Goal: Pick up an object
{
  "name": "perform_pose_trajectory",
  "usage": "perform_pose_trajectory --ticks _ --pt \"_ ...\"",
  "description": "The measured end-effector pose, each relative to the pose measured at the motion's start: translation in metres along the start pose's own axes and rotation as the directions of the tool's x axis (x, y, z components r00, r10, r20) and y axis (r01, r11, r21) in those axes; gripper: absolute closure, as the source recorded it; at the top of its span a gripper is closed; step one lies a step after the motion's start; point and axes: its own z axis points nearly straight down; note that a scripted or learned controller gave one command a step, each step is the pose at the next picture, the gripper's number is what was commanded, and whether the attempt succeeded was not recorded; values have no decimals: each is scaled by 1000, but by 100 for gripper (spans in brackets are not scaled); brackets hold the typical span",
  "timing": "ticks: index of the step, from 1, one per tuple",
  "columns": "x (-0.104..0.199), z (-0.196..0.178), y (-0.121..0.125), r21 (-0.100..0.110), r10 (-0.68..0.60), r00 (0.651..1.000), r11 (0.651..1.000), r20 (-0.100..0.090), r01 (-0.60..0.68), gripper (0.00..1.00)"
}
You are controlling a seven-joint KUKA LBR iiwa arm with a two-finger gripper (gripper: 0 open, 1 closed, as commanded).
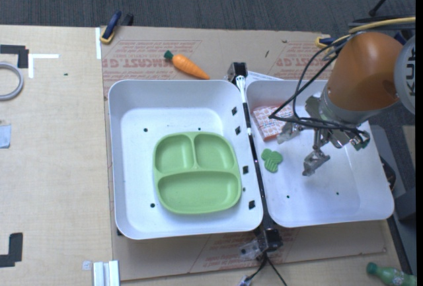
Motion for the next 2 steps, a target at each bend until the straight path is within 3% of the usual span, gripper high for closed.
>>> perform_pose_trajectory --ticks 1,2 --pt "-56 18 -11 2 208 978 978 4 -208 0" --pt "-60 5 -13 6 212 977 977 21 -212 100"
